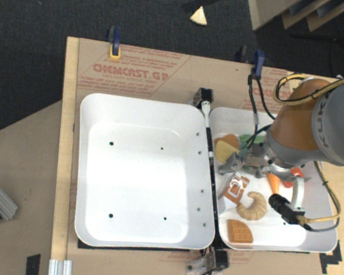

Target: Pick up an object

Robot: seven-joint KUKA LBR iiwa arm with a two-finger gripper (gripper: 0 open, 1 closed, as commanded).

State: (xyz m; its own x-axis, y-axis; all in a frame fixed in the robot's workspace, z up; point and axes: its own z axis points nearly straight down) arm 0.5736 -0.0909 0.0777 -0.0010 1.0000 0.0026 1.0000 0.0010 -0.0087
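Dark carpet surrounds a brown board bench (64,152) clamped at its far edge, bearing two shallow white bins side by side. Right bin (284,241) holds all the candidates: a croissant-shaped piece (252,205) near the middle, a small square waffle or cracker (239,232) just below it toward the near rim, a small orange-and-white packet (236,189) just left of the croissant, a pale yellow wedge like cheese or bread (225,149) against the bin's left wall, and an orange carrot-like piece (273,182) partly under the arm. All look like toy food, so likely light, stiff plastic or foam, smooth-skinned and prone to slip rather than break. The croissant seems the best offer: it lies apart from its neighbours, and its narrower middle would sit across two fingers, taken over the short width of the curve, not end to end. The waffle lies flat and thin, harder to get fingers under; the wedge sits close to the wall, leaving little room on one side. Gripper (233,169) hangs low over the bin's upper left, near the wedge and packet, with a bit of green beside it; its state cannot be told at this slant, and nothing is seen held. Grey arm with orange band (298,121) covers the bin's upper right. Left bin (89,155) carries a few small dark dots.
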